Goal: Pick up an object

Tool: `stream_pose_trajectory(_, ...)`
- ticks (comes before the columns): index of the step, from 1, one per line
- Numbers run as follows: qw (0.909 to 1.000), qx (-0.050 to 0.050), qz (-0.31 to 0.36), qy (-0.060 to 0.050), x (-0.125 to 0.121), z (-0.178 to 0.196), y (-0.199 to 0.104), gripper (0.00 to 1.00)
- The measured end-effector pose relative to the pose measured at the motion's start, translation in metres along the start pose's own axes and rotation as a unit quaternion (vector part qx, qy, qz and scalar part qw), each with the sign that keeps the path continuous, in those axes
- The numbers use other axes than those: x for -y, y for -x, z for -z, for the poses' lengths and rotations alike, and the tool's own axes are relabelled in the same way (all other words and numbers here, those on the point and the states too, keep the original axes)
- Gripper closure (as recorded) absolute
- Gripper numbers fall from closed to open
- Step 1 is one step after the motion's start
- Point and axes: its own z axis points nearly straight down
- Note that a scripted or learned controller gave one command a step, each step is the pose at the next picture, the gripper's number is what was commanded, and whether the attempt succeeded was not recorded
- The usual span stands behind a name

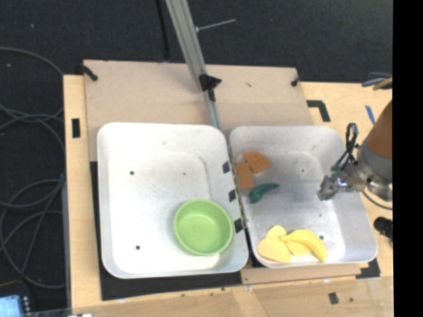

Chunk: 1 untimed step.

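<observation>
While the arm (380, 144) reached in from the right, its gripper (328, 189) hung over the right-hand part of the right bin (301, 137), above bare white floor; whether its jaws were spread or pressed together could not be told, since the tip was small and blurred, and nothing showed between them. Three things lay in that bin: an orange-brown piece (251, 166) against the left wall, a small teal object (261, 191) just below it (the two looked to be touching or very nearly so), and a yellow banana-like bunch (293, 244) near the front wall, well apart from the gripper. A green bowl (203, 226) sat upright in the left bin (145, 150), toward its front right corner. Both bins rested side by side on the bench (152, 88).
</observation>
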Motion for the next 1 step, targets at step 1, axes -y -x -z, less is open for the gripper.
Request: stream_pose_trajectory(1, 1.0000, 0.001, 0.000, 0.001, -0.0022, 0.0643, 0.0060, 1.00)
